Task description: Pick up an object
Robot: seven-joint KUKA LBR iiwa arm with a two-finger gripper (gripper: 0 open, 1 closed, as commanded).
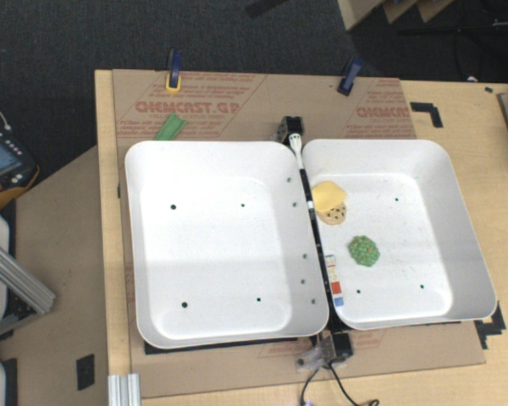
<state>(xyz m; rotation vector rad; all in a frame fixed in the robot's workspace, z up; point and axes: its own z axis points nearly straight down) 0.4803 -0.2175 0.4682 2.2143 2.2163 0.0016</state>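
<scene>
In the right bin (423, 227), left part of its floor: two candidates. A yellow piece (329, 202) with a dotted face sits close to the bin's left wall, just right of the black divider strip (313, 218) between the bins. A green knobbly ball (364, 250) lies lower right of it, near but apart. The left bin (152, 227) offers nothing to pick, just small dark dots on its floor.

Jaw state: cannot tell from this frame.

My call: go for the green ball. It has free floor on all sides, so a straight top-down approach with fingers straddling it should work. It looks round, so centre well or it may squirt out on closing.

The yellow piece is riskier: the wall and divider crowd its left side, so a finger may hit the rim. If taken, align the fingers along the wall, not across it.

Surroundings: cardboard sheet (237, 100) under both bins, blue clamps (174, 68) at the upper edge, green tag (169, 127) at upper left, cable (330, 377) at the bottom. None are in the approach path.
</scene>
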